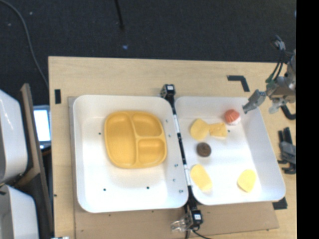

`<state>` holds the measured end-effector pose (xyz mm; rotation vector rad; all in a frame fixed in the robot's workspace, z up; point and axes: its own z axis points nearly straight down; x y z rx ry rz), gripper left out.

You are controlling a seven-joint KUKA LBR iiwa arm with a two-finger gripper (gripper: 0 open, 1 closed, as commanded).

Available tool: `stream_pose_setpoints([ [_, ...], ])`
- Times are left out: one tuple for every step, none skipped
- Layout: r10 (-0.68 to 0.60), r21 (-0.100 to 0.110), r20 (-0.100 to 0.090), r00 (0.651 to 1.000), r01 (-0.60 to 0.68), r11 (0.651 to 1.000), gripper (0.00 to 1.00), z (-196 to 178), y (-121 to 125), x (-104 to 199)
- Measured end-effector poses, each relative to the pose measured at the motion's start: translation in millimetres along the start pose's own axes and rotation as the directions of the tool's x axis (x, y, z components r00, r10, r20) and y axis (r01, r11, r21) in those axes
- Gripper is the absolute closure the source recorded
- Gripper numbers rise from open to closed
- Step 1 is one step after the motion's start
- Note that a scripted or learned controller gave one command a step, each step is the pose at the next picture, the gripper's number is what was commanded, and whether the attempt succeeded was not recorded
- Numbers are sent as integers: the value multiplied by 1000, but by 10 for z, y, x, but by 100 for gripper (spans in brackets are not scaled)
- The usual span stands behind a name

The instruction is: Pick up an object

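The claw [251, 105] is hanging at the far right corner of the right bin [264, 148], and whether it is spread cannot be told. The pink ball [231, 116] is lying just beside it, to its left and a bit nearer.

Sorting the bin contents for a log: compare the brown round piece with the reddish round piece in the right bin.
Colour: the brown piece is dark brown, the reddish piece orange-red with a pale patch.
Place: the brown piece lies near the middle of the right bin, the reddish piece near its far edge.
Neighbours: the brown piece lies apart from the yellow items, the reddish piece close beside a yellow chunk.
Both are small, roundish and of similar size.
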<state>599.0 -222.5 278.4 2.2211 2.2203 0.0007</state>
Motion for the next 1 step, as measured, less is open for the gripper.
stream_pose_setpoints([
  [-24, 12, -4, 1000, 24, 1000, 0, 1843, -269, 337],
])
